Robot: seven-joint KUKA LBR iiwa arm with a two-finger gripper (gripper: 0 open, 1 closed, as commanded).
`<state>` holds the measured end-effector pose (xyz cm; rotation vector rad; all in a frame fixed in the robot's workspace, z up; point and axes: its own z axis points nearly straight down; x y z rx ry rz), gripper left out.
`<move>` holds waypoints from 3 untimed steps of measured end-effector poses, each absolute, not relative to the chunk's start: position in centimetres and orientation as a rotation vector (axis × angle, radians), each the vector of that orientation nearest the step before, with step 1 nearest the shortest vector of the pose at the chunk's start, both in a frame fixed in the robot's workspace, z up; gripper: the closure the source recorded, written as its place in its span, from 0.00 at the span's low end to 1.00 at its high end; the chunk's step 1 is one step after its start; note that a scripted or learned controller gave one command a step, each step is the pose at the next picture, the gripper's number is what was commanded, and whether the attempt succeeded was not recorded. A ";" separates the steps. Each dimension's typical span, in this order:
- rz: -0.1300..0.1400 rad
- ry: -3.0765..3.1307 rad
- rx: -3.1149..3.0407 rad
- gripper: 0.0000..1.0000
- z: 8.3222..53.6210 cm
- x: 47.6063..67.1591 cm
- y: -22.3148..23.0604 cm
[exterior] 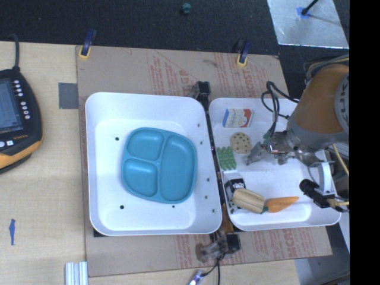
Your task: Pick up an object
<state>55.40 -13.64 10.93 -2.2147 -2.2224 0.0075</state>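
pincer poised in the right bin, nothing lifted yet

the step in hand looked like the approach. the arm (320, 108) reached over the right bin (297, 218), and the pincer (261, 152) sat low inside it, just to the right of the round tan cookie (240, 142). nothing was seen between its tips, so no grasp was claimed, and the picture was too small and blurred to tell whether it stood wide or narrow.

taking the cookie as the landmark, the candidate things lay all around it in the same bin: a small white carton with a red-and-blue label (237, 118) just above it, a green piece (225, 157) just below and to its left, a small dark item (235, 184) further below, then a bread-like roll (248, 200) with an orange carrot (281, 203) touching its right end near the bin's lower wall.

the next move probably called for settling on one thing, most likely the cookie as the nearest, lowering squarely over it and closing before lifting.

well to the cookie's left, the left bin (101, 159) held a single blue divided plate (159, 165), lying flat on the bin's floor. both bins sat on the tabletop (41, 206).
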 end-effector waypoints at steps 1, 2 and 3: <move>0.005 -2.227 -2.214 0.00 9.2 63.5 -11.3; 0.007 -2.226 -2.212 0.00 9.2 63.2 -9.9; 0.005 -2.230 -2.213 1.00 10.4 63.4 -10.1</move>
